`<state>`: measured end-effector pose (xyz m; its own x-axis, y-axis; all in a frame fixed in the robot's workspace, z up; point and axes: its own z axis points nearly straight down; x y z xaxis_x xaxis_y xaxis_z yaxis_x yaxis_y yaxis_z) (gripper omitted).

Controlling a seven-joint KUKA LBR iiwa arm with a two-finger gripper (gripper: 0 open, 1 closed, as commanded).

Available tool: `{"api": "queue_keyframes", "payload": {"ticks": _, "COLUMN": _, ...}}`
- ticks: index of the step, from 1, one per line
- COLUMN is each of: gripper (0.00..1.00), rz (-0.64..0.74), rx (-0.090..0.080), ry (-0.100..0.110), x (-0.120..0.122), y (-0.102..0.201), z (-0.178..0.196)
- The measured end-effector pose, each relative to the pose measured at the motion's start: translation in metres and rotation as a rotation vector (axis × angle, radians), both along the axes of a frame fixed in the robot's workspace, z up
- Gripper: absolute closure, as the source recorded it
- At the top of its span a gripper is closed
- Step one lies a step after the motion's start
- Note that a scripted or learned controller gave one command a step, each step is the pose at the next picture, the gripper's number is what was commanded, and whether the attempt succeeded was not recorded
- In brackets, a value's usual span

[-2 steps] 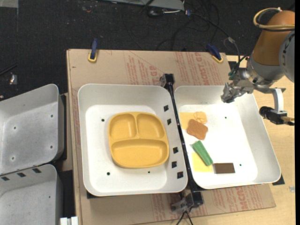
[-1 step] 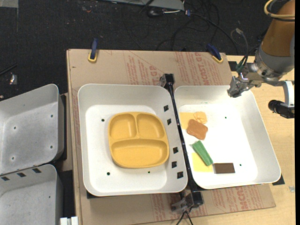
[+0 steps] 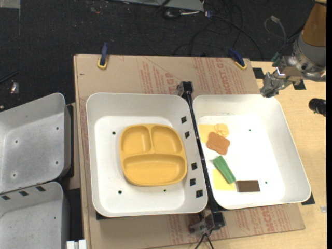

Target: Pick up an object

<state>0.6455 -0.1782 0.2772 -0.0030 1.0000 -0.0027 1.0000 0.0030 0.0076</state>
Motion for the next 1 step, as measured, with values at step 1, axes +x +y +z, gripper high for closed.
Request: {"api": "queue_keyframes", "payload": {"ticks": 1, "gripper": 1.00, "rz": 0.004, "rx": 0.004, "ry": 0.008, "x": 0.0028, "y": 0.0528, "z": -0.0168}}
